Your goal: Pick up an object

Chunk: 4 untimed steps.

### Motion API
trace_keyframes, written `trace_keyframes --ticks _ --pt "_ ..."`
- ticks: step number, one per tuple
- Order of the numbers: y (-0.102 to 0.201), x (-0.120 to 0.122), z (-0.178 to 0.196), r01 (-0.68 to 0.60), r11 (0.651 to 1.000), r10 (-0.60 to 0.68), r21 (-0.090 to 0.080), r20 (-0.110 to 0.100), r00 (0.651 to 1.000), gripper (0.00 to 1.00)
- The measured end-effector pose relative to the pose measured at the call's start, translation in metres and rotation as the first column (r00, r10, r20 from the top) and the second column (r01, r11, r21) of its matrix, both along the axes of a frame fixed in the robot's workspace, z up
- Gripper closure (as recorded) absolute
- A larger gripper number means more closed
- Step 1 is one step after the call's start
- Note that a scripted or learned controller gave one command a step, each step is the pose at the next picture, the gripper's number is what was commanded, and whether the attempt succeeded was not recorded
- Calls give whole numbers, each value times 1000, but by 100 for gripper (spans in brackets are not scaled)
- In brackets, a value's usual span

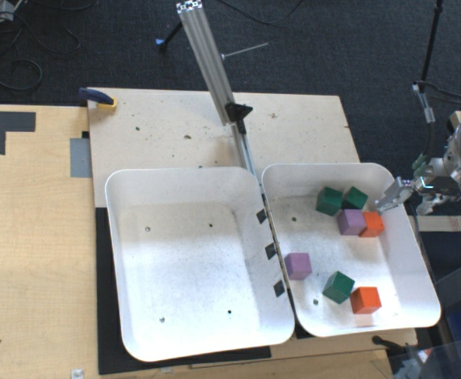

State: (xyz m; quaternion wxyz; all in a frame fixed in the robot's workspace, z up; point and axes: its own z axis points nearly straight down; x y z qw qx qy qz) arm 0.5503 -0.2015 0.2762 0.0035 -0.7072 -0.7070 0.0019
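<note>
Orange cube, purple cube alongside, gripper just above

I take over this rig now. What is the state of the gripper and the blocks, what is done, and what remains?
Gripper: at the right bin's far right rim, beside the upper orange block; nothing visibly held, and whether it is open or shut is unclear.
Blocks, all in the right bin: two green cubes and a purple cube clustered with that orange block; a second purple cube near the divider; a green cube and an orange cube at the front.
Done: no pick yet.
Left: grasp and lift one block.
</note>
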Motion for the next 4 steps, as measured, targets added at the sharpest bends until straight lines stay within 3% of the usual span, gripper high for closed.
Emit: trace_keyframes --ticks 1,4 --pt "0 1 3 -1 1000 1 -1 5 1000 0" --pt "1 -22 -178 2 1000 -2 2 -2 1000 0"
